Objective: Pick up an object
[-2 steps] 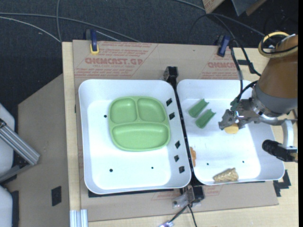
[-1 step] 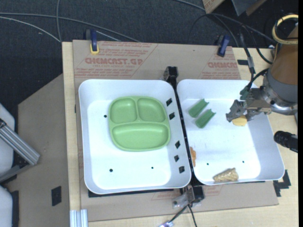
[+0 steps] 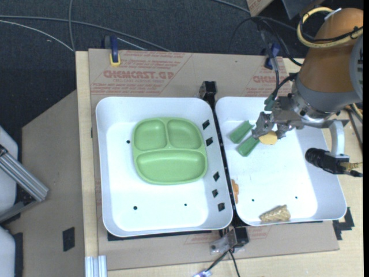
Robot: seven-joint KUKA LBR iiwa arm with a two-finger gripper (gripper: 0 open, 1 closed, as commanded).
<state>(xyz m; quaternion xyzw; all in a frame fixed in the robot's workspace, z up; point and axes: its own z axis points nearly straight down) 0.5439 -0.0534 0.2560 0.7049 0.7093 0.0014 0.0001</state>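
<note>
My gripper is low in the upper part of the right bin, reaching in from the right. A small yellow object lies directly under its tip, partly hidden by it; whether the gripper touches it I cannot tell. Just left of the gripper lie two green oblong pieces, one below the other, both slanted. A tan, crumbly-looking object rests near the front rim of the right bin. A small orange scrap lies by that bin's left wall.
The left bin holds a green divided plate in its upper middle. A black fitting sticks over the right bin's right rim. Black clips line the wall between the bins.
</note>
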